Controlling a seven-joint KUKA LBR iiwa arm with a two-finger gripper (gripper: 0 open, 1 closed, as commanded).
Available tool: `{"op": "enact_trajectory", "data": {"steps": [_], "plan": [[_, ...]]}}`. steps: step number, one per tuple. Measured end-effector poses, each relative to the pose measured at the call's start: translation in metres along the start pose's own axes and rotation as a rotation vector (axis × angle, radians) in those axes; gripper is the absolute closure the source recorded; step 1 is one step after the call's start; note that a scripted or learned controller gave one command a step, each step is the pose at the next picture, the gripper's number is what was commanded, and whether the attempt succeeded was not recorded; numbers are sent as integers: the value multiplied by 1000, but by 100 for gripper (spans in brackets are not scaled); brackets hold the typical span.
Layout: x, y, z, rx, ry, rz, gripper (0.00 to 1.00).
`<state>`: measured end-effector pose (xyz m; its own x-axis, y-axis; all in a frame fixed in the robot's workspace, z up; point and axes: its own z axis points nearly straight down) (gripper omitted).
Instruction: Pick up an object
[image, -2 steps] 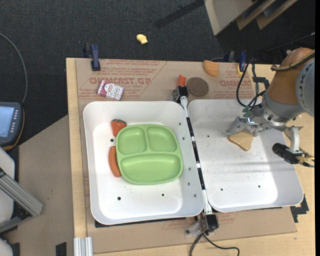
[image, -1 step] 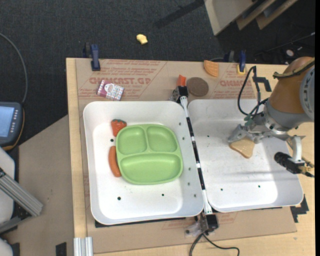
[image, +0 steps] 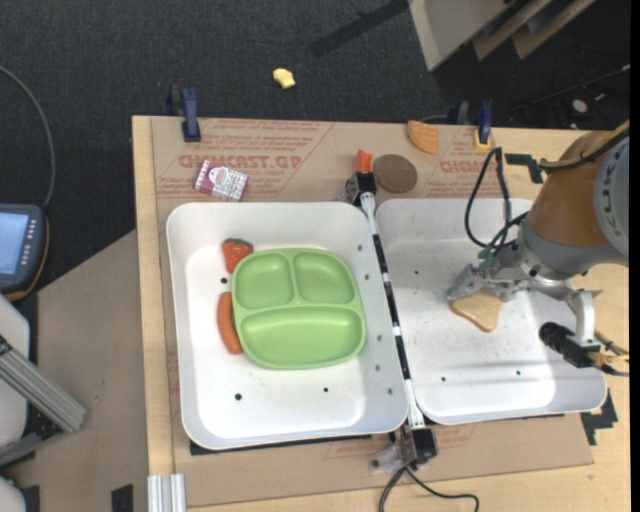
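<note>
Green divided plate (image: 297, 307) in left bin (image: 190, 330) | gripper (image: 480, 288) low over toast slice (image: 477, 313), right of plate | claw state: can't tell | centre on slice before closing

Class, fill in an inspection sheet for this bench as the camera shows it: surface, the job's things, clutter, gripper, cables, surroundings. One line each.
Surface: a cardboard-covered bench bearing a left bin and a right bin, side by side.
Job's things: a tan bread-like piece in the right bin; a green divided plate in the left bin, with orange items at its left edge.
Clutter: a small pink packet, a brown disc and an orange wedge on the cardboard behind the bins.
Gripper: the gripper is low over the bread-like piece; finger state unclear.
Cables: a black cable loops over the right bin.
Surroundings: dark floor with a yellow scrap.
</note>
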<state>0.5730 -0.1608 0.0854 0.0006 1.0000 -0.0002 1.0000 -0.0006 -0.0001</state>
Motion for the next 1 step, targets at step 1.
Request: {"op": "enact_trajectory", "data": {"steps": [1], "plan": [[0,2,-11,-6,-1,0,100]]}}
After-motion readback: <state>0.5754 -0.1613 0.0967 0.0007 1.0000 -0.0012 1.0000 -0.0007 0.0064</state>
